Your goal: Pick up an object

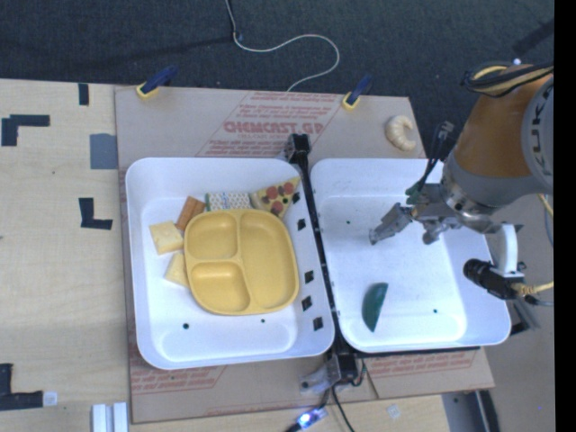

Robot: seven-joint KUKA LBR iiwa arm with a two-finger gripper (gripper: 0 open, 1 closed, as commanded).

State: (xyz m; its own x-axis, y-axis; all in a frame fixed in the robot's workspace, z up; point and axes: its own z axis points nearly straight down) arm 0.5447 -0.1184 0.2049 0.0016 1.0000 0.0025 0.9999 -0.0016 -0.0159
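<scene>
Green object [373, 305] lies in the right bin [450, 331], below the tool [385, 230].

We count two white bins: a left bin [144, 241] at nine o'clock of centre and a right bin [432, 327] at four o'clock. In the left one we count one yellow divided plate [241, 261], with several small flat food-like pieces at its ten to twelve o'clock edge; their exact number we cannot tell. In the right one we count a single dark green object [373, 305]. We count two blue-and-yellow clamps [156, 81] at the board's twelve o'clock edge, one pale lump [401, 132] and one arm [504, 142].
</scene>
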